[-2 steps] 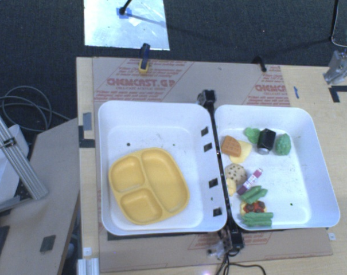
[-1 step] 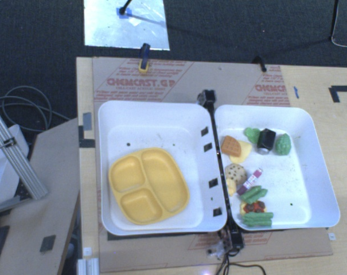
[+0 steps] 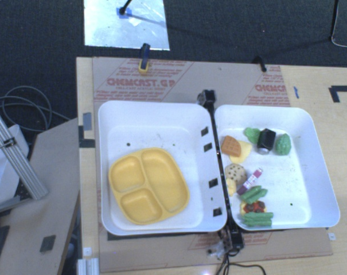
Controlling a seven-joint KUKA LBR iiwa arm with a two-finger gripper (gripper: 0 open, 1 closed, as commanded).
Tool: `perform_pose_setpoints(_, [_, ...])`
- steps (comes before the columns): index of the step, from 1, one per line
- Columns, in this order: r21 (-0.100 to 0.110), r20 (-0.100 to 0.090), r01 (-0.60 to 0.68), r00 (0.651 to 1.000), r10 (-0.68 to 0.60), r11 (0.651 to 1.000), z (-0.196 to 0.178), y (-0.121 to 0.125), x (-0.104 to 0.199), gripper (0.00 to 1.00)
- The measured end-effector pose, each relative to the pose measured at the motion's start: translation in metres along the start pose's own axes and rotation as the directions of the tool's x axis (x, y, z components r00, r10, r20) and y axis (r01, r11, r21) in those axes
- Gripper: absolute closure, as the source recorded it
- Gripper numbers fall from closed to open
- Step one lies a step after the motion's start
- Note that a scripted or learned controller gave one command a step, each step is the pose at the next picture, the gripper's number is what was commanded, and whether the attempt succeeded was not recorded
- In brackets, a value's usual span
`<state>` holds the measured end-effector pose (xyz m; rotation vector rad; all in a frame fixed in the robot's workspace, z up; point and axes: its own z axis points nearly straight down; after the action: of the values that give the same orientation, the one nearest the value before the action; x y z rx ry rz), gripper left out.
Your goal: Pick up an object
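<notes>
1. A tan surface (image 3: 58, 153) sat on dark carpet (image 3: 35, 39), seen from above at a slant.
2. A cardboard sheet (image 3: 184, 79) with red print lay on the surface, under two white bins side by side.
3. The left bin (image 3: 156, 119) held a yellow tray (image 3: 147, 185) with three compartments, lying toward the bin's front left.
4. The right bin (image 3: 305, 171) held small toy foods, all in its left half.
5. Near its back lay a black can (image 3: 266, 140) between two green pieces, with an orange wedge (image 3: 232, 146) just to their left.
6. Toward the front lay a cookie (image 3: 234, 172), a small purple tube (image 3: 250, 180) and green beans (image 3: 254, 195), close together.
7. A silver plate (image 3: 126, 16) lay on the carpet behind the surface.
8. Grey cables (image 3: 24, 105) curled on the carpet at left, near a metal rail (image 3: 15, 156).
9. I cannot tell the gripper's state.
</notes>
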<state>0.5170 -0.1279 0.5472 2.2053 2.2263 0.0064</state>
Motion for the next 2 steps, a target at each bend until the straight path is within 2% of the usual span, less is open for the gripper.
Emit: perform_pose_setpoints(2, [-0.007, 0.003, 0.008, 1.000, -0.008, 1.000, -0.023, 0.001, -0.001, 1.00])
